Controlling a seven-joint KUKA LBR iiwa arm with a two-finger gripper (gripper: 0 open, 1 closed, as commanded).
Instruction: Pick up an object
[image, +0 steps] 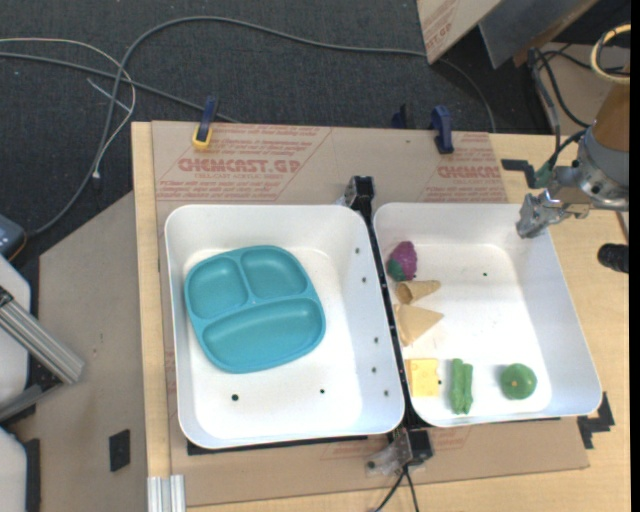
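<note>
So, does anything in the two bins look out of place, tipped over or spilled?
Nothing stands out. The teal plate lies flat in the left bin. The right bin holds small toy foods, all apart: a purple piece, two tan wedges, a yellow block, a green pod and a green ball.

The counter (590, 300) is pale wood, with a sheet of brown cardboard (300, 160) printed in red letters laid over it. Two blue clamps (206, 121) pin the sheet at its far edge. Beyond and to the left lies dark grey carpet floor (60, 130), crossed by thin pale cables (110, 80). A cardboard box (450, 25) sits at the far right. Light is even and soft.
</note>
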